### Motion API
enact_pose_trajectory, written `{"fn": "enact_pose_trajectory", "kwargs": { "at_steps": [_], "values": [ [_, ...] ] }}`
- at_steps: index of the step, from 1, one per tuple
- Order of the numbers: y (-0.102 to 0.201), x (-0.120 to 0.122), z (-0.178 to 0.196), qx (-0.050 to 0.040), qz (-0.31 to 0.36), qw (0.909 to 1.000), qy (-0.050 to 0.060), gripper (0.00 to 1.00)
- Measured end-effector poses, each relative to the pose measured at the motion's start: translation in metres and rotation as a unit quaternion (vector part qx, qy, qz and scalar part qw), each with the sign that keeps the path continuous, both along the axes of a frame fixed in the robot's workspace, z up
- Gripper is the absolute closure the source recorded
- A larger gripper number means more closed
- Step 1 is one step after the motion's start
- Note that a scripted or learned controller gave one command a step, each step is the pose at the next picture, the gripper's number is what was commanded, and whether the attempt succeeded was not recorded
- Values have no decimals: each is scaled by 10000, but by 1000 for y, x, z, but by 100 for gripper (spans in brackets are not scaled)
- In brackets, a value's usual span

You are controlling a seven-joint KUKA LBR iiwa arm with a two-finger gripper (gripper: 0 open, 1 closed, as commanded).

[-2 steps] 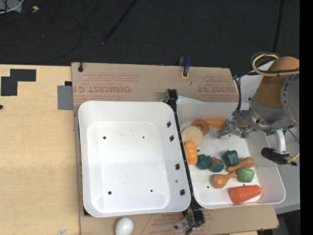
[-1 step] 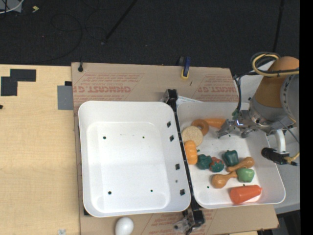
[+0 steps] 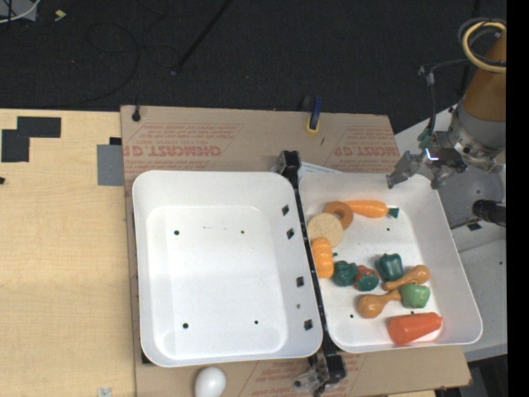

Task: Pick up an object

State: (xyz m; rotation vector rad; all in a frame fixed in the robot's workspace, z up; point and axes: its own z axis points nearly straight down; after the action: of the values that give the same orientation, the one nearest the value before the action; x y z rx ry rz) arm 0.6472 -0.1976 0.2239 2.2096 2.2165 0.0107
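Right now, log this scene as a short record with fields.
arm: reaches in from the right, gripper above the right bin's far right corner
gripper load: nothing seen between the fingers
right bin: toy food, including carrot, red pepper, green pepper, round cracker
left bin: white, shallow
bench front: white ball outside the bins

Toy vegetables (image 3: 372, 275) in right bin (image 3: 459, 263)

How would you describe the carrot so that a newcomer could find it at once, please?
Look in the right bin, at its far end. The carrot lies there on its side, next to a brown ring. It alone is long, plain orange and green-tipped.
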Motion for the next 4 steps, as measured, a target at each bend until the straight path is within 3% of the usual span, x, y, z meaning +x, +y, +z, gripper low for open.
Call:
{"fn": "enact_pose_trajectory", "kwargs": {
  "at_steps": [1,2,3,4],
  "values": [
    [21,-66,-61,38,-28,9999,122,0],
    [-16,0,-138,5,2,10000,48,0],
    [-14,-3,-136,18,26,10000,81,0],
    [92,-3,-136,19,-13,10000,69,0]
  ]
}}
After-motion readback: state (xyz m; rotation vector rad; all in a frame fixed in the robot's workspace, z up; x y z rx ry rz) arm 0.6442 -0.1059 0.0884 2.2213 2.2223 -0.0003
